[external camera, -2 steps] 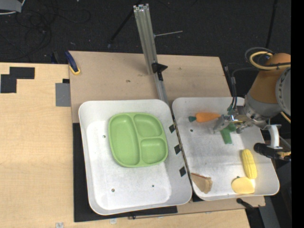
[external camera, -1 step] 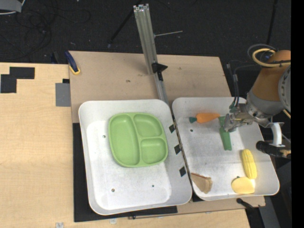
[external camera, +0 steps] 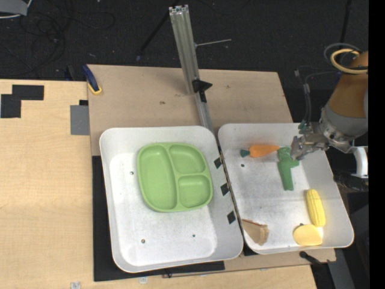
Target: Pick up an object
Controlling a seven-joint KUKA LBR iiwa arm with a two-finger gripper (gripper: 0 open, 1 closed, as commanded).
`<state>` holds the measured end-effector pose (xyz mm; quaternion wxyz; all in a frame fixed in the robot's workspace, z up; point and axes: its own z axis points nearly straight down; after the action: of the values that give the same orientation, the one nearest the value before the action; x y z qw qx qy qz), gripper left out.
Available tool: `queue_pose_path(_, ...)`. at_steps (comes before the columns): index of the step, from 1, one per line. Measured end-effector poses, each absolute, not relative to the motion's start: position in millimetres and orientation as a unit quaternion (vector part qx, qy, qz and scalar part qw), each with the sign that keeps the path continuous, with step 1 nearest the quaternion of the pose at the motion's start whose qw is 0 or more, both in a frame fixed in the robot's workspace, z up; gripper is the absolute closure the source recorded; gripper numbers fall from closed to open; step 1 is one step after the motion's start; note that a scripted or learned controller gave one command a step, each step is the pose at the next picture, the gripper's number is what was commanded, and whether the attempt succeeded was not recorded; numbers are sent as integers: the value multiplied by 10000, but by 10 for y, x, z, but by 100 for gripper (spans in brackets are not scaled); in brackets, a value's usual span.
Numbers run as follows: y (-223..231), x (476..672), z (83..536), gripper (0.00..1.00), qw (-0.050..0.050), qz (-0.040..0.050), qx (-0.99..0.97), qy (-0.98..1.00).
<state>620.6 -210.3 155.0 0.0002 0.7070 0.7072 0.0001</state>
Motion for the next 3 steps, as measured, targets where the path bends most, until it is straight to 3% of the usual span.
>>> queue_pose_path(1, -2114, 6211, 2039, 100, 13, 6, 7068, 7074)
queue_pose_path(2, -1577, 6232, 2142, 100, -15, -4, 7056, 7086)
queue_pose_path(3, -986, 6099, 2173, 100, -22, -8, 7058, 7084)
